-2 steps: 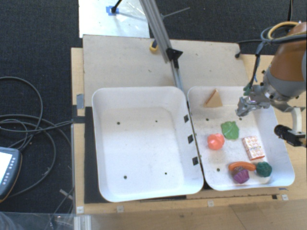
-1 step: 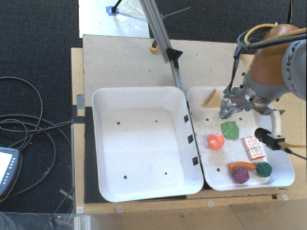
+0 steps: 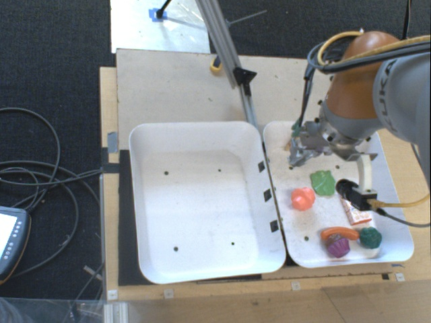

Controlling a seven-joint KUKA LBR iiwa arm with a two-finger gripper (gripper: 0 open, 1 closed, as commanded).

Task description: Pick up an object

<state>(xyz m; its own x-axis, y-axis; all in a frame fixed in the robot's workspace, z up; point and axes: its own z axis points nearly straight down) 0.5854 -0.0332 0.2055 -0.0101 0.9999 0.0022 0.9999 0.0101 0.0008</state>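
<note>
Dark carpet with loose grey cables [image 3: 40,180] flanks a pale, matte tabletop [image 3: 168,86]. The left bin [image 3: 145,140] is smooth white plastic. In the right bin [image 3: 283,237] lie a round pink ball [image 3: 303,198], a crinkled green piece [image 3: 323,182], an orange strip [image 3: 340,233], a purple lump [image 3: 338,247] and a teal knob [image 3: 370,237] (all small). The metal gripper [image 3: 301,152] hangs above the bin's far end; I cannot tell how open it is.

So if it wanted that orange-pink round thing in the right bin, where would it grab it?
Probably straight down from above, closing across the middle of the orange-pink ball. It looks roundish, so no side seems better, and it lies apart from the green piece, with bare right bin floor on its left and near sides for the gripper to straddle it.
</note>
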